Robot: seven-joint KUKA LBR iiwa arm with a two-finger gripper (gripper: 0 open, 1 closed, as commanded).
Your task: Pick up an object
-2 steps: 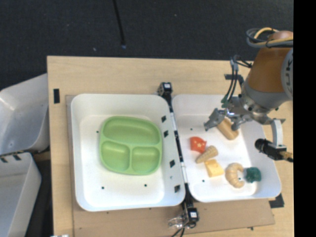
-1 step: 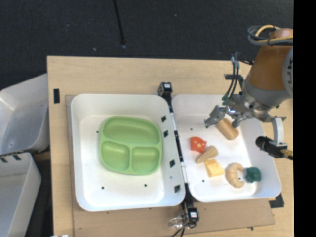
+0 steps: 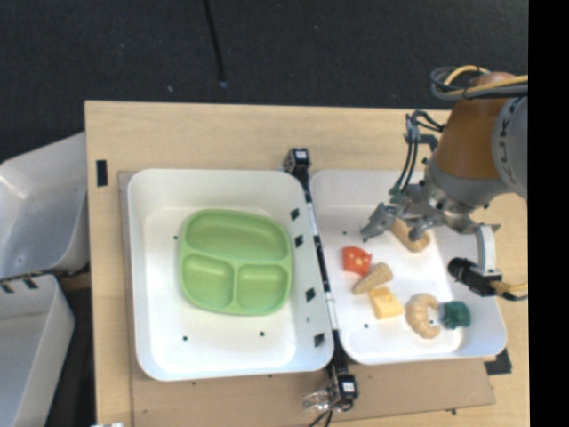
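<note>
Nearest the camera in my right bin lie a cream ring-shaped piece touching a green lump, then a yellow block, a pale wedge and a red piece. Farther back sits a tan piece, right under my hand. I cannot tell whether my hand is released or clenched. I judge the tan piece my target; I should settle squarely over it before closing.

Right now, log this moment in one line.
arm: over right bin | nearest: tan piece | green plate: left bin | lifted: nothing seen
</note>
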